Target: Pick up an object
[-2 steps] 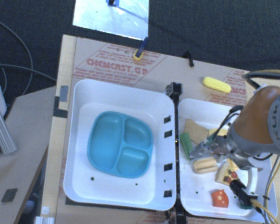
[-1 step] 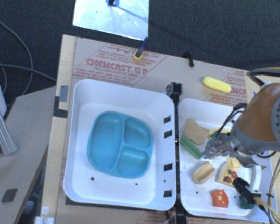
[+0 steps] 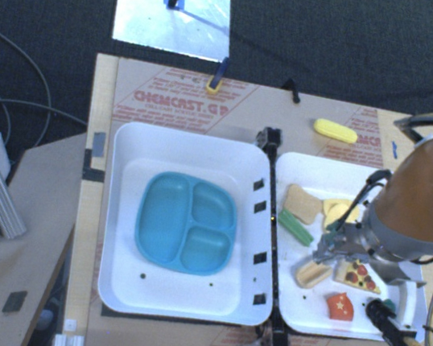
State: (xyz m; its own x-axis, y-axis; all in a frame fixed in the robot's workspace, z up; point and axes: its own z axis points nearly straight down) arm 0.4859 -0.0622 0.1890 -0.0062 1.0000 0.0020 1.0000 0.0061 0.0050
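Note:
The right bin (image 3: 339,170) holds several toy foods: a tan bread slice (image 3: 303,202), a green stick (image 3: 296,228), a yellow piece (image 3: 336,210), a tan bun (image 3: 311,274), a pizza slice (image 3: 360,276) and a red piece (image 3: 340,307). My gripper (image 3: 330,248) is low over the middle of this bin, just above the bun and left of the pizza slice. The grey and orange arm (image 3: 425,193) covers the bin's right side. Nothing shows as held.
A blue divided plate (image 3: 187,222) lies in the left bin (image 3: 132,163). A yellow toy (image 3: 335,131) rests on the cardboard behind the right bin. Black clips (image 3: 260,208) line the wall between the bins. Cables (image 3: 395,331) run along the right bin's near corner.

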